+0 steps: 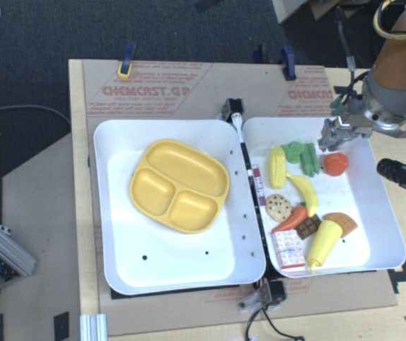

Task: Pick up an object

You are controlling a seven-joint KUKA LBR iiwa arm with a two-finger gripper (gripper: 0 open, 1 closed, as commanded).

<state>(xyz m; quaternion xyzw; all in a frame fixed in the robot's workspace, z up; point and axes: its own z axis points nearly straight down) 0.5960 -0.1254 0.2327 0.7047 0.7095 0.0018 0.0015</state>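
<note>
A: We log the gripper (328, 139) over the far part of the right bin (380, 222), hanging above the gap between the green toy vegetable (303, 155) and the red tomato (336, 163). Whether it is open or closed we cannot tell from this slant; nothing shows gripped in it.

B: Agreed. No target is fixed by the task, so we note candidates. Nearest are the tomato and the green piece; the corn cob (278, 166) lies just beside the green piece toward the bin divider.

A: Then the banana (306, 192) below those, the cookie (278, 206), and the crowded lot at the near end: carrot (289, 219), chocolate square (308, 226), bread slice (342, 223), yellow bottle (323, 244), red-and-white carton (289, 250). The left bin (117, 212) holds the yellow divided plate (180, 185).

B: Our judgement: the tomato is the best pick. It sits apart from its neighbours on the arm's side, so a descent there is least likely to jam on a second item.

A: We would centre over it before lowering, since a round toy will likely squirt out of an off-centre pinch. Come straight down, close across its widest part, lift slowly.

B: Risk to note: the green piece is near; drifting toward it could nudge both.
</note>
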